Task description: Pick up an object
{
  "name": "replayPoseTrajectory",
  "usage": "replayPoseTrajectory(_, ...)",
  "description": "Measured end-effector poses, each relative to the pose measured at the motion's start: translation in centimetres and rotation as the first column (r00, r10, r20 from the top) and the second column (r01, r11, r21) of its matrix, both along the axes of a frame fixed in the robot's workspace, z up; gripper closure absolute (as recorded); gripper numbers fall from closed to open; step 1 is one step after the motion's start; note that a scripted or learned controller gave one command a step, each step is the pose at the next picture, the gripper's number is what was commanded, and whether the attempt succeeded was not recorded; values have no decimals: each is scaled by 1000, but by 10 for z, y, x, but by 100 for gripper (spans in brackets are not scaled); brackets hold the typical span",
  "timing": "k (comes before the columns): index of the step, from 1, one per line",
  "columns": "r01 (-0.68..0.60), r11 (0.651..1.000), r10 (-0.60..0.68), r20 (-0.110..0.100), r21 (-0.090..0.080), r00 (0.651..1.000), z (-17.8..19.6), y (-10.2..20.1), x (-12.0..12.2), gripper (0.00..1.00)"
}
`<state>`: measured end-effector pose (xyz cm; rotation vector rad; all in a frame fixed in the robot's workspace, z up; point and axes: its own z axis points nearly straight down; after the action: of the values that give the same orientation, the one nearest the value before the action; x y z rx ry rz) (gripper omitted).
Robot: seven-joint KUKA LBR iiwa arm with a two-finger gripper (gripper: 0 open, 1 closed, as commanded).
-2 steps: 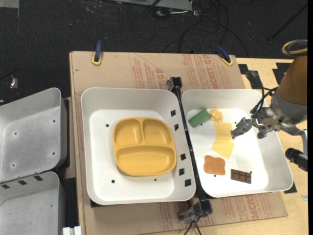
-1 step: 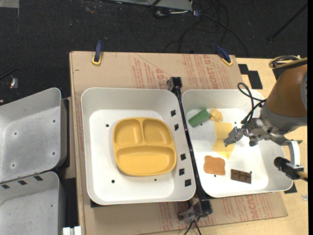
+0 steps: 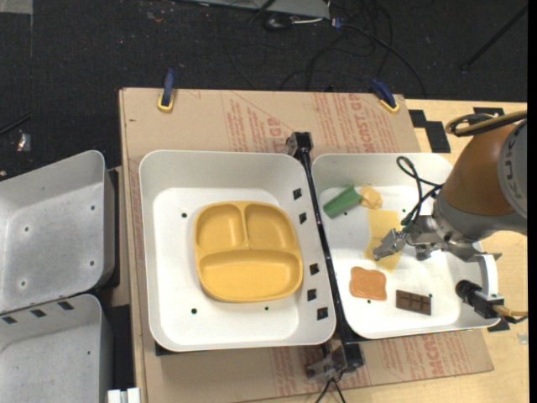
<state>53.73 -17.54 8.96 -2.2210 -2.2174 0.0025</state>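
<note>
While the gripper (image 3: 393, 248) hovers over the yellow piece (image 3: 383, 229), you can't tell its state. It's prob lined up to grab.

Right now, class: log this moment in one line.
gripper over yellow slab | right bin | tray left bin | nothing held

Left bin (image 3: 159, 250) largely taken up by a yellow divided plate (image 3: 248, 251), with bare floor left only around its rim. Right bin (image 3: 357, 321) crowded: green block (image 3: 341, 201) and yellow piece (image 3: 370, 197) near the top, pale yellow slab (image 3: 383, 233) below, orange toast (image 3: 367, 283) and brown chocolate bar (image 3: 413, 301) near the front. Open floor along the left wall, by the black divider (image 3: 317, 233). Right side blocked by the arm (image 3: 482, 193).
</note>
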Motion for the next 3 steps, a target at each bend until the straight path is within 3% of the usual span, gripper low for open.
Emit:
replayPoseTrajectory(1, 1, 1000, -1, 4, -1, 1000, 13, 0, 1, 100)
replayPoseTrajectory(3, -4, 1000, 4, 9, -3, 1000, 120, -10, 10, 100)
